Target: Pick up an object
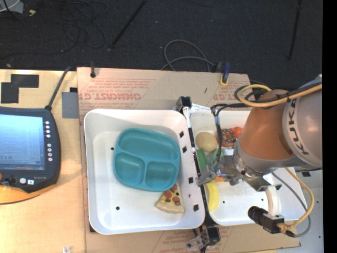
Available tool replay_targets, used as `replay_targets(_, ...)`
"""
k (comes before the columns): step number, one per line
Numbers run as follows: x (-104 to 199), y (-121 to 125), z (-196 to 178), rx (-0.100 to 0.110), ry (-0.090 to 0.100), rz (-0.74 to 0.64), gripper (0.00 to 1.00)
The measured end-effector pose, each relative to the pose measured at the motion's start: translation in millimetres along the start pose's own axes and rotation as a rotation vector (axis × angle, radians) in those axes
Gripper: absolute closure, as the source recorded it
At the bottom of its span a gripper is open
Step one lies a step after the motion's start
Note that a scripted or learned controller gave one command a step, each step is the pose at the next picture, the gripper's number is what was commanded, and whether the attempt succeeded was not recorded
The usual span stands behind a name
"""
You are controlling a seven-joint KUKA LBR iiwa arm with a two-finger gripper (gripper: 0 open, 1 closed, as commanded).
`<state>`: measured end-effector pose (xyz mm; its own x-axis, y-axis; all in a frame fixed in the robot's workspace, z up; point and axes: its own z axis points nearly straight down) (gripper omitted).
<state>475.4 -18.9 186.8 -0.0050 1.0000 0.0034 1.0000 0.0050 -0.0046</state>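
Observation:
My gripper [211, 173] hangs low over the left side of the right bin [237, 217], under the grey and orange wrist. Just below it lies a yellow banana [212, 196]. A green item [202, 157] lies right beside it along the bin's left wall. Farther back in that bin rest a beige round object [206, 140] and a red-orange item [227, 136], which the arm partly hides. Whether anything sits inside the gripper cannot be made out.
The left bin [100, 194] holds a teal divided plate [146, 158] and a pizza slice [170, 200] near its front right corner. A tablet-like screen [23, 147] sits at the far left. Cables loop around the arm at the right bin's front.

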Motion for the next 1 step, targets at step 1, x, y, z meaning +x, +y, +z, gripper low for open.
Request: replay_targets(1, 48.3, 1.2, -78.6, -0.009, -0.001, -0.001, 0.0)
